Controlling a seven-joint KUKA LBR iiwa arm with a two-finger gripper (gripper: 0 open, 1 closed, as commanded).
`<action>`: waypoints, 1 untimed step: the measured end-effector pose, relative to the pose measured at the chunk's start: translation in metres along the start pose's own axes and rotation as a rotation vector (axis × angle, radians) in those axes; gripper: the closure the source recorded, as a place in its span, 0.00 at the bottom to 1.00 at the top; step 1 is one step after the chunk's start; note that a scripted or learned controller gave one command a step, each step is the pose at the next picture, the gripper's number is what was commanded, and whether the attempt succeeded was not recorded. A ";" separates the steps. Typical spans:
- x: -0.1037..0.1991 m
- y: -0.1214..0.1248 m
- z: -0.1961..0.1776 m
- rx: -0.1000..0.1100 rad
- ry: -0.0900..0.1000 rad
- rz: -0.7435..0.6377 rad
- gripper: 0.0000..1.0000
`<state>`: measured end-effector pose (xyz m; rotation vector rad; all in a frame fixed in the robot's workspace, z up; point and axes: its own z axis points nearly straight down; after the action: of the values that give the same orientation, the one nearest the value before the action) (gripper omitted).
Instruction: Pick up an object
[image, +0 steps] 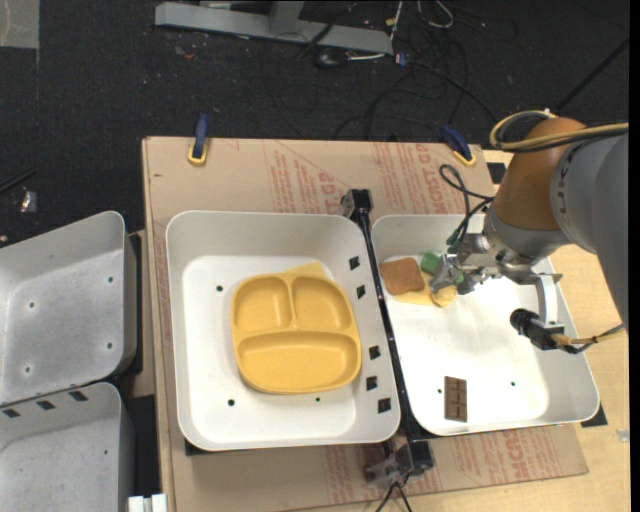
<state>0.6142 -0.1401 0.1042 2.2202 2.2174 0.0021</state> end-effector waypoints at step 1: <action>-0.008 0.007 -0.058 -0.002 0.000 0.000 1.00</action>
<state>0.6211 -0.1480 0.1624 2.2187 2.2166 0.0044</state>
